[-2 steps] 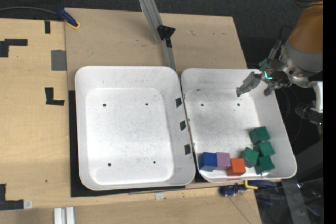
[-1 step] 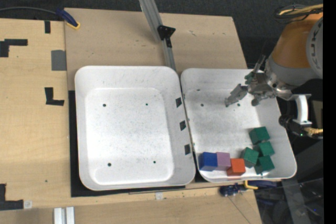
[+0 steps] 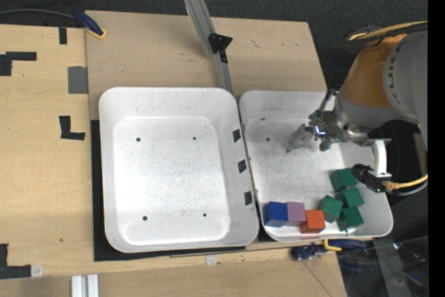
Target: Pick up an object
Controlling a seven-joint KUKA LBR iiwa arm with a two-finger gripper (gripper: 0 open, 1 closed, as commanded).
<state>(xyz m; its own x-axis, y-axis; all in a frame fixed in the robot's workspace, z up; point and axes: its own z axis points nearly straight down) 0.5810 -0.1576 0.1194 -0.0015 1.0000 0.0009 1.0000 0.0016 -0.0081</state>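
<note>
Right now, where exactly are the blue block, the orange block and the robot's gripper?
blue block (image 3: 276, 212): camera view, on its top face.
orange block (image 3: 315, 220): camera view, on its top face.
gripper (image 3: 297, 142): camera view, at the fingertips, above the right bin's floor.

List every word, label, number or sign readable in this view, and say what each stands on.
None: no readable text anywhere.
Black tape marks on the bench are plain shapes, not letters.
The blocks in the right bin, the left bin and the arm carry no legible print.
</note>
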